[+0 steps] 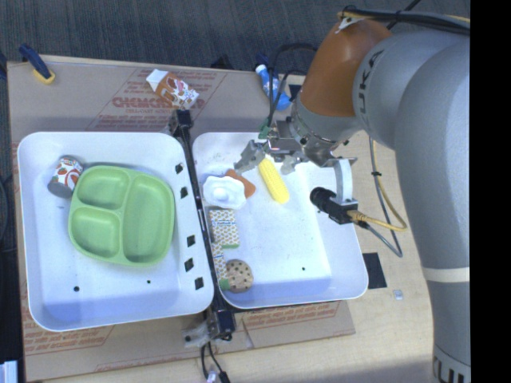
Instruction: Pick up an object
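Note:
My gripper [269, 158] hangs over the back of the right bin [319, 270], with its fingers [249, 156] spread apart. A yellow corn cob [275, 182] lies slantwise just below it, its upper end under the gap between the fingers and not clamped. A white fried-egg toy [222, 191] with an orange piece [242, 183] behind it lies to the left of the corn. Nearer the front along the bin's left wall are a patterned packet [225, 229] and a speckled cookie [236, 275].
The left bin [48, 294] holds a green divided plate [122, 213] and a small can [64, 174] at its left. A snack packet [172, 90] and a blue clip [36, 62] lie on the cardboard behind the bins. A black fitting with a yellow cable [331, 204] sits right of the corn.

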You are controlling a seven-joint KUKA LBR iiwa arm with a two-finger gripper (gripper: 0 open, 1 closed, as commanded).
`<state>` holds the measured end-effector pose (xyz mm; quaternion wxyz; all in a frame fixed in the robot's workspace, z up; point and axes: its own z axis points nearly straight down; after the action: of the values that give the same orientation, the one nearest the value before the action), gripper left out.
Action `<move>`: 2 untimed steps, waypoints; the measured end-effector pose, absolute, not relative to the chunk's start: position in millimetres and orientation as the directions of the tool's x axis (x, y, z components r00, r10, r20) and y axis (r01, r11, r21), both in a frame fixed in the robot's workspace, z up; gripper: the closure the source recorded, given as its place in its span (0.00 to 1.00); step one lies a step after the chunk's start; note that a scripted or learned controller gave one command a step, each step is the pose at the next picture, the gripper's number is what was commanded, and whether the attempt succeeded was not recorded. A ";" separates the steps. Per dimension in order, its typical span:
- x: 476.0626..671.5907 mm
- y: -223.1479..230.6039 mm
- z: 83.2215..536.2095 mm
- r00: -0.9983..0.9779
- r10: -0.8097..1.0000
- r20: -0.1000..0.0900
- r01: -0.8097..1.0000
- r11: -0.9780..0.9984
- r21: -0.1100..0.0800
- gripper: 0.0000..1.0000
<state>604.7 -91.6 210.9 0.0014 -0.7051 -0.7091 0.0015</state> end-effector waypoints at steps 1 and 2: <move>508.0 -101.3 94.0 -0.006 1.000 0.000 1.000 0.006 -0.001 0.00; 510.0 -99.3 105.1 -0.013 1.000 0.002 1.000 0.013 0.000 1.00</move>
<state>510.0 -99.3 105.1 0.0007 -0.7025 -0.7117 -0.0010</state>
